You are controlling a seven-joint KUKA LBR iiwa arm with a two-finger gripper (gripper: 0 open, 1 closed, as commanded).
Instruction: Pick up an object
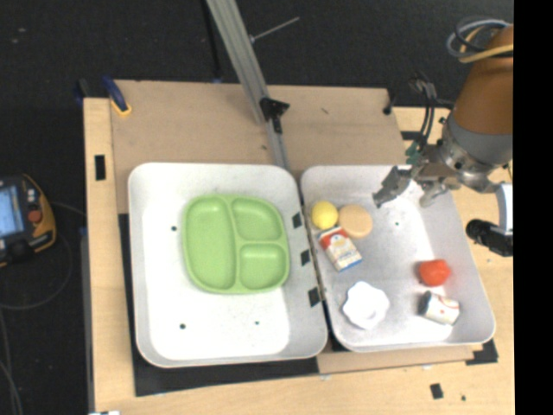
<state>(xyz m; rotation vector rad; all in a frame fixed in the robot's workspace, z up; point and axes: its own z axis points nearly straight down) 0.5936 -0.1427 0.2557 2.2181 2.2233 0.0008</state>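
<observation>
The end effector (pixel 409 182) hangs over the upper part of the right bin (pixel 393 340), its two fingers spread apart with nothing between them. Every candidate object lies in that right bin: a yellow ball (pixel 324 214) and a round tan piece (pixel 355 221) sit touching or nearly so against the bin's left wall, with a small red-and-white carton (pixel 341 251) just below them. Farther down lie a white crumpled item (pixel 365 305), a red object (pixel 435 271) and a small white-and-red object (pixel 440 309) near the right wall.

The likeliest trouble is the crowding at the left wall. A descent onto the ball or the tan piece could land a finger on its neighbour, or wedge against the wall, and the ball would probably roll out of a closing grip. The carton lies tilted, so fingers closing across its length may only push it. The red object stands well apart and looks the safer choice. The left bin (pixel 155 335) holds a green divided tray (pixel 235 243), which seems too wide to grip.
</observation>
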